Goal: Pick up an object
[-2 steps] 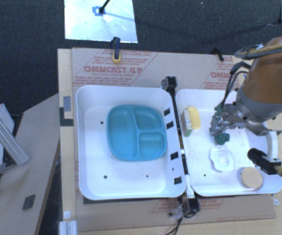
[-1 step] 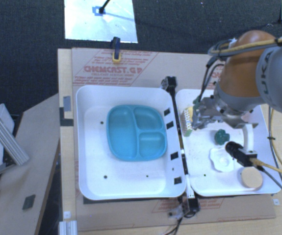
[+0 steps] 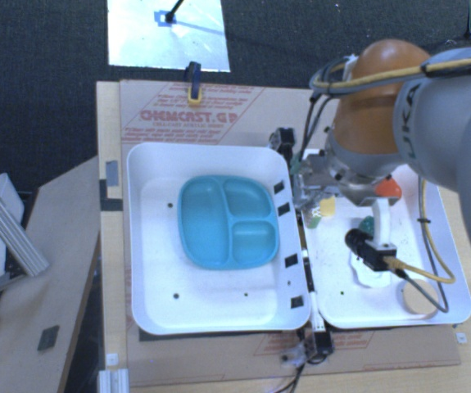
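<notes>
My gripper point(image 3: 309, 196) hangs low over the left edge of the right bin point(image 3: 444, 301), close to the wall between the two bins. Right beside it lies a small yellow piece point(image 3: 327, 208). An orange-red object point(image 3: 391, 189) peeks out from under the wrist further right. A small teal object point(image 3: 368, 223) and a white upright piece point(image 3: 381, 223) sit in the middle of the bin. The arm hides much of the bin's back part. Nothing can be seen held in the gripper.
The left bin point(image 3: 157, 301) holds a light blue divided plate point(image 3: 225, 222) at its centre. A tan round disc point(image 3: 416, 300) and a flat white shape point(image 3: 369, 275) lie near the right bin's front. Cardboard lies under both bins.
</notes>
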